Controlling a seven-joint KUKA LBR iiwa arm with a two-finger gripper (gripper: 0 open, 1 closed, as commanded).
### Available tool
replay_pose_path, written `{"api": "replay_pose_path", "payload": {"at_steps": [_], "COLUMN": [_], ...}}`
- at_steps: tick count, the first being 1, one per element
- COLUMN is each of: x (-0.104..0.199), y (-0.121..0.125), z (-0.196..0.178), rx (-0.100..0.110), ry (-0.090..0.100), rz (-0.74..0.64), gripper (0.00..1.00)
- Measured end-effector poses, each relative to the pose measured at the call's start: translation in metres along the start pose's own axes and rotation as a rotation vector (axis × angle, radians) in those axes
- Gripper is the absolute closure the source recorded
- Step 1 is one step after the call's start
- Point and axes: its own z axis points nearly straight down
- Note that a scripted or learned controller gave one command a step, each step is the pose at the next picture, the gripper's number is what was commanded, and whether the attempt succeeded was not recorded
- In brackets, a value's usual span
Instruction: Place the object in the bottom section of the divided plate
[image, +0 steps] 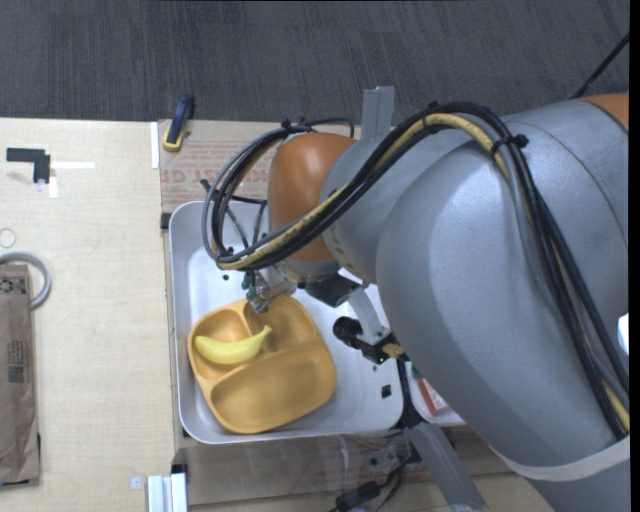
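A yellow divided plate (290, 385) lies in the white bin (190, 300), toward its front. A yellow banana (232, 347) rests in the plate's small left section, its stem end pointing right toward the ridge between sections. The large bottom section holds nothing. My gripper (260, 295) hangs over the plate's upper rim, just above and to the right of the banana's stem end. The bulky grey arm and its cables hide most of the gripper body and the bin's right side.
On the wooden bench to the left lie a brown paper bag (15, 370), a black bracket (30, 160) and a blue-and-yellow tool (180, 120). A red-and-white card (430, 397) peeks out under the arm at the right.
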Motion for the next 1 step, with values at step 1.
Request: {"api": "replay_pose_path", "payload": {"at_steps": [1], "x": [-0.0053], "y": [0.0227], "z": [0.0022], "rx": [0.032], "ry": [0.018], "rz": [-0.042], "gripper": [1.0]}}
